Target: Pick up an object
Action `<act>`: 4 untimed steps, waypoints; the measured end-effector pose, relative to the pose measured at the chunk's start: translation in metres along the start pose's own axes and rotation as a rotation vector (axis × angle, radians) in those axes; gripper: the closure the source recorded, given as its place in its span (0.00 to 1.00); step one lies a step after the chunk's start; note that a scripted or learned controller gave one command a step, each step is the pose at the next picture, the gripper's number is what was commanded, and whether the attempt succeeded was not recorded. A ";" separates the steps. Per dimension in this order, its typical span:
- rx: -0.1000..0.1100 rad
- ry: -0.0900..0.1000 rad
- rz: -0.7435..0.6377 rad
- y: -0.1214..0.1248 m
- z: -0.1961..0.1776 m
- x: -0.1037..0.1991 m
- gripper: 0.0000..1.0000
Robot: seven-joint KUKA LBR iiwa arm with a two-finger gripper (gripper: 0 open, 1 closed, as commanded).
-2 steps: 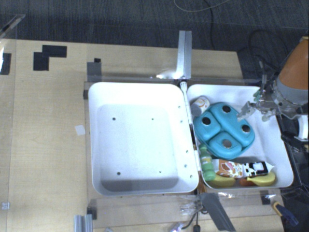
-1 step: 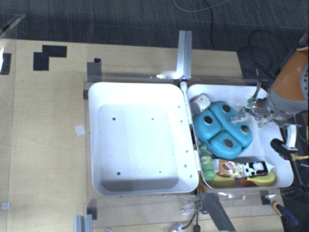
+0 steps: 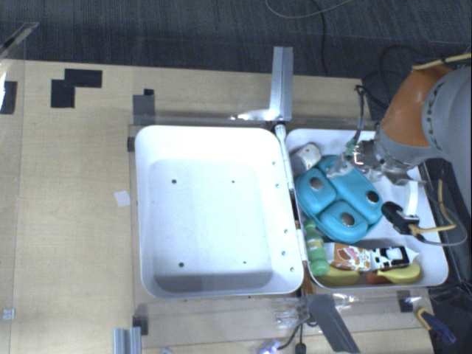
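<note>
Fingers (image 3: 355, 161): opening unclear | just above teal tray (image 3: 339, 200) | right bin (image 3: 441, 265)

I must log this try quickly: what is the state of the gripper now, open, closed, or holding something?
Gripper: cannot be told; it sits low in the right bin, at the teal object.

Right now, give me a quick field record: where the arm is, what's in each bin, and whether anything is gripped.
arm: over the right bin's far right corner
gripper: by the teal tray's far edge; grip not visible
right bin: teal tray, white cup, printed carton, yellow banana-like item, green item
left bin: bare white floor showing
task status: no object seen lifted
</note>
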State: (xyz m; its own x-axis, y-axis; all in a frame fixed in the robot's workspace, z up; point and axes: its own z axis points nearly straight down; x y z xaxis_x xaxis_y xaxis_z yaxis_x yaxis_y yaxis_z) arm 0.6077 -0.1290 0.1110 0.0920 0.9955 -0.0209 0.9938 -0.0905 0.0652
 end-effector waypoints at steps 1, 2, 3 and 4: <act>-0.007 -0.001 -0.003 0.003 -0.013 0.000 1.00; 0.062 0.009 0.341 0.039 -0.053 -0.061 1.00; 0.065 -0.004 0.750 0.074 -0.075 -0.061 1.00; 0.064 -0.005 0.805 0.065 -0.176 -0.071 1.00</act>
State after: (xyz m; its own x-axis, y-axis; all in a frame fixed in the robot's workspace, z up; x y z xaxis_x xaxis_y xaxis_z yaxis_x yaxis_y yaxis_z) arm 0.6547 -0.2008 0.2926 0.7810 0.6245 0.0035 0.6245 -0.7810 0.0051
